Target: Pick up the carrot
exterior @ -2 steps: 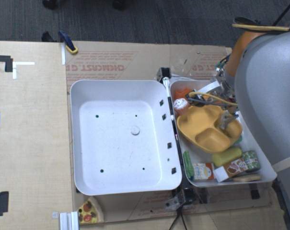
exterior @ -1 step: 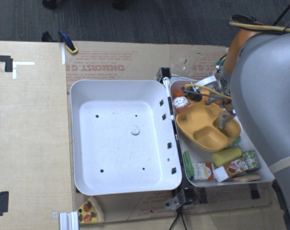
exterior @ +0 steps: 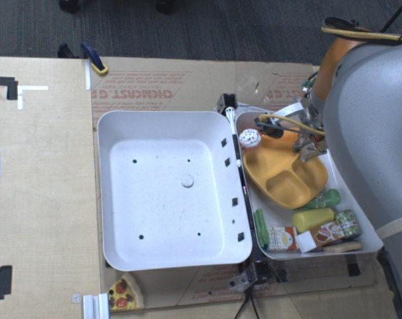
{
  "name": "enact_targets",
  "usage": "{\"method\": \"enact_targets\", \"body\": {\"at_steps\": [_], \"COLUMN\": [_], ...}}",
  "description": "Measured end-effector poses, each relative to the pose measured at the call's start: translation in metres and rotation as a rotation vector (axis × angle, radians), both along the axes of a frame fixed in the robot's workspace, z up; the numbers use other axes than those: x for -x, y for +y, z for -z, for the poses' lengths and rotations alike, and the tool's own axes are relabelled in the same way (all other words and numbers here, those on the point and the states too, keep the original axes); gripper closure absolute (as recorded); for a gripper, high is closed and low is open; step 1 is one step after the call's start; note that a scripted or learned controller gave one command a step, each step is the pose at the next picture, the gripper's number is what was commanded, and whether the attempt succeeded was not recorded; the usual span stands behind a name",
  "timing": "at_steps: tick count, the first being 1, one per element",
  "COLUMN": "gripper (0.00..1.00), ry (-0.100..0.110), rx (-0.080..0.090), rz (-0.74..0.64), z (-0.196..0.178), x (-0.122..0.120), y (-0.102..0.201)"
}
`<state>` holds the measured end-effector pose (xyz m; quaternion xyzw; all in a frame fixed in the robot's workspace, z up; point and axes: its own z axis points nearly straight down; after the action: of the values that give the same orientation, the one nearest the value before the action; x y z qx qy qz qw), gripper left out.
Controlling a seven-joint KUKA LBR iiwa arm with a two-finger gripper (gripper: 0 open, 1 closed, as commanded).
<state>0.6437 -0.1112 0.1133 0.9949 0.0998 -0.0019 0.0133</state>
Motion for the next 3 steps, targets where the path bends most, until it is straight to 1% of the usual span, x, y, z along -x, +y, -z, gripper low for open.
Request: {"method": "enact_targets", "body": {"at_steps": [1,2,3], "gripper": [0.0,1.0,0.0], "ry": [0.006,0.012,0.026], "rx": [-0.005,-0.003,-0.007], "rz": [-0.001,-0.003,-0.002], "z": [0.0015,-0.0052,-0.0035], "x": [0.0013,0.0028,0.0061], "y": [0.0019,0.0003,0.0004]}}
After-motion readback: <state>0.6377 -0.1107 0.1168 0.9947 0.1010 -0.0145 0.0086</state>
